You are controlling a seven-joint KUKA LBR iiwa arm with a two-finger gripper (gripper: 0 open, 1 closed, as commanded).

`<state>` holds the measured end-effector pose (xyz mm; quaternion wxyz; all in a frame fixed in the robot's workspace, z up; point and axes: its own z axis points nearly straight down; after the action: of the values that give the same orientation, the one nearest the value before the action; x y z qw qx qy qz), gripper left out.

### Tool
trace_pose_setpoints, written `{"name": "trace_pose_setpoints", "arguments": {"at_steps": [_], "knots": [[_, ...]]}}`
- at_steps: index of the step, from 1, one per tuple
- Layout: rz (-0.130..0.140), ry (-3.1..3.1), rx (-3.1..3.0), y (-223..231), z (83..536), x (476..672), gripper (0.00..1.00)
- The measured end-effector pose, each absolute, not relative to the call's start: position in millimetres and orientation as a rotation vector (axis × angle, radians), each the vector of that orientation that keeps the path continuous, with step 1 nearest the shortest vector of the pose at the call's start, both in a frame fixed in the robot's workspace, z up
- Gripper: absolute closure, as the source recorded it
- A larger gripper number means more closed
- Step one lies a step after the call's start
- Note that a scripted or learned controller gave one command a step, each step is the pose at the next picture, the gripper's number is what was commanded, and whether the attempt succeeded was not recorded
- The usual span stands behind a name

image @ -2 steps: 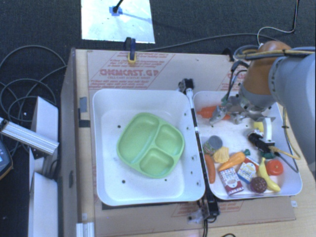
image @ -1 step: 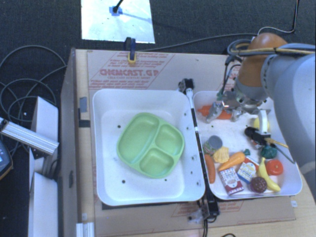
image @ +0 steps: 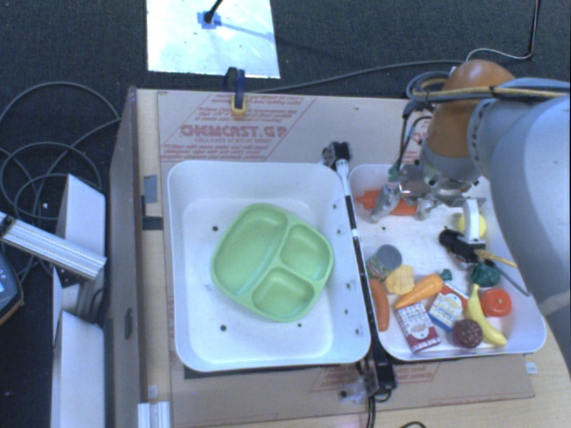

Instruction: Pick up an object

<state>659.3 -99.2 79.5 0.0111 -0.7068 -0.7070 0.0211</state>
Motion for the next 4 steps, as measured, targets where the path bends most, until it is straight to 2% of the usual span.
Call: {"name": "trace_pose_setpoints", "arguments": {"at_steps": [1,2,3,4], "knots": [[0.056,-2.202,-2.198,-103,79,659.6,0.0],[0.083,-2.19,-2.185,-105,82,654.6,1.0],[0.069,-2.198,-2.188,-103,84,657.4,0.0],[0.003,-2.224,-2.219,-138,155,668.9,0.0]]}}
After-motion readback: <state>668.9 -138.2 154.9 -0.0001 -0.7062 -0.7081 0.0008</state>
